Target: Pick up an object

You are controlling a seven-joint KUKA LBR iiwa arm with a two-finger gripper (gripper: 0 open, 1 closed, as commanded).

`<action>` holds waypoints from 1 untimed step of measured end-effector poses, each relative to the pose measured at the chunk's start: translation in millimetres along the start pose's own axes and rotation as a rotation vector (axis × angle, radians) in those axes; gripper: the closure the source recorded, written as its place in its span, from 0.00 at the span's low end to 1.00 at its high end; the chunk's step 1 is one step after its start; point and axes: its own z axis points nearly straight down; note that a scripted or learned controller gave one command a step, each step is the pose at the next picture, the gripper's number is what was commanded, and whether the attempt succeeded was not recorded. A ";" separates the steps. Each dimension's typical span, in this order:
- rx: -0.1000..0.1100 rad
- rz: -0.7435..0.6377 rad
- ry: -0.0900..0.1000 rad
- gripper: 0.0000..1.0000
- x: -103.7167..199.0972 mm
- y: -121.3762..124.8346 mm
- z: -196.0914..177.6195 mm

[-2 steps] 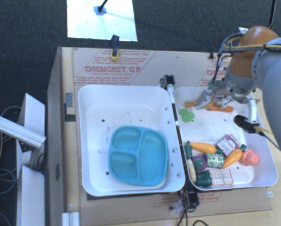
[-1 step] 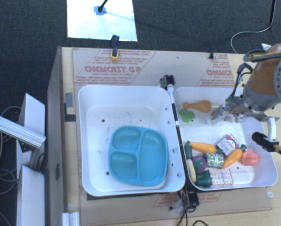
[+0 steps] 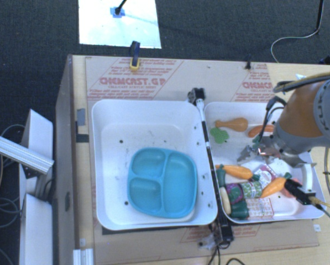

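The right white bin [image 3: 314, 213] holds several toy foods. A tan drumstick-shaped piece [image 3: 232, 124] and a green piece [image 3: 220, 135] lie at its far left. An orange piece [image 3: 260, 130] sits just beyond the gripper. Two orange carrots [image 3: 237, 171] [image 3: 273, 187] lie toward the front, with a dark bottle [image 3: 243, 191] between them. My gripper [image 3: 251, 152] hangs low over the middle of this bin, just above the left carrot and beside a red and white packet [image 3: 264, 175]. Nothing shows between its tips.
The left white bin [image 3: 115, 117] holds a blue divided plate [image 3: 162, 182]. A printed card [image 3: 260, 207] and a dark green item [image 3: 237, 210] lie at the right bin's front edge. The arm [image 3: 308, 115] crosses the right bin's far right side.
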 end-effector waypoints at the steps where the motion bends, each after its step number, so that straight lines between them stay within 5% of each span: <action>1: 0.000 0.000 0.000 0.00 18.0 101.7 -1.5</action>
